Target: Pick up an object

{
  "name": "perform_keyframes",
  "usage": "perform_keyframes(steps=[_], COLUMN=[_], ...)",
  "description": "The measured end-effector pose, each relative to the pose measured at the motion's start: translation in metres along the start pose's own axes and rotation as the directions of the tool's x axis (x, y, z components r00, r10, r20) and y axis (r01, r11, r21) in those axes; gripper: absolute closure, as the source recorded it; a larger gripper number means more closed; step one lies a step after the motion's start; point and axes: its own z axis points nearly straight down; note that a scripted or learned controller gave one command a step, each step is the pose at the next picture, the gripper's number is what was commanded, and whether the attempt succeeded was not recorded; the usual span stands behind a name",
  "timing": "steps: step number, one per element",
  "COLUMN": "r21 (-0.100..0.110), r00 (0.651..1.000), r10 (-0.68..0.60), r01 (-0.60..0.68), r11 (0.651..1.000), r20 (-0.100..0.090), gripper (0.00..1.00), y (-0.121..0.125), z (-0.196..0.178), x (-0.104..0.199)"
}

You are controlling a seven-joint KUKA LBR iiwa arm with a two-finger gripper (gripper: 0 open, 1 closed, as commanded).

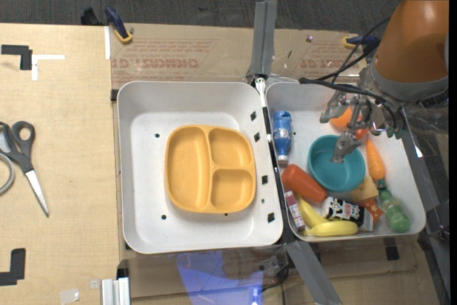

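Pale wood surface (57, 153), two white bins. Arm enters from right, wrist angled down over right bin (418, 175); gripper (348, 146) above teal bowl (335, 166). Finger spread: cannot tell. Nothing visibly held.

A yellow plate (211, 169) lies in the left bin (136, 153). The pincer (348, 143) hangs over a blue bowl (335, 164) in the right bin (303, 100), beside a banana (325, 223), a carrot (375, 159) and a blue bottle (282, 133).

We see a yellow-orange divided plate (211, 169), a teal bowl (335, 164), a blue bottle (283, 133), a yellow banana (325, 223), and a black-and-white cow-patterned carton (344, 210).
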Motion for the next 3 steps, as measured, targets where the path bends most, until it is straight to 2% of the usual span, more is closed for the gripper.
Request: perform_keyframes(steps=[1, 2, 3], r21=[0.001, 0.0, -0.005], r00=[0.994, 0.994, 0.999], r10=[0.108, 0.111, 0.048], r01=[-0.108, -0.111, -0.048], r11=[0.994, 0.994, 0.999], r20=[0.015, 0.008, -0.002], gripper=[0.0, 0.0, 0.0], y=[-0.017, -0.036, -0.11], z=[0.089, 0.1, 0.101], x=[0.049, -0.04, -0.056])
